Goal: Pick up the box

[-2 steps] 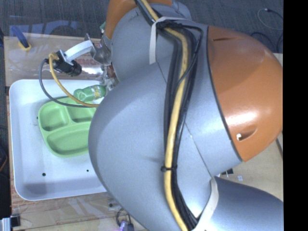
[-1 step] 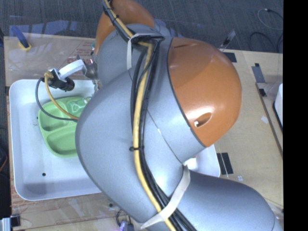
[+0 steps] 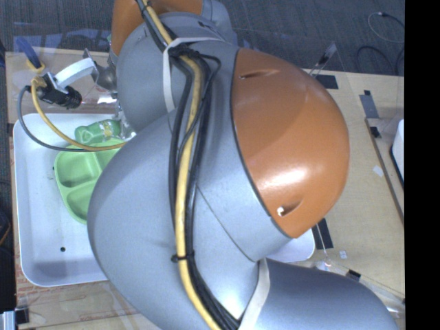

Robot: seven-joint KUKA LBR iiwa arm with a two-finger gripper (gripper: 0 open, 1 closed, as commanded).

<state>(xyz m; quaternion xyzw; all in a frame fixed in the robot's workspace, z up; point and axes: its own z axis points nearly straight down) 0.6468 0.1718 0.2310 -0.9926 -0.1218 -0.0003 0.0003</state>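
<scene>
Arm [image 3: 206, 184] bent low across white bin [image 3: 34, 253], hand's state impossible to tell.

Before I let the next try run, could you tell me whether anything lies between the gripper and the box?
I cannot tell: the arm covers most of the bins, and I cannot make out a box. A green tray lies in the left bin.

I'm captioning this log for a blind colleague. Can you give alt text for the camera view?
The grey arm with its orange band looms close to the camera, covering most of the bench. At left, part of a white bin shows, with a green divided tray inside it.
</scene>
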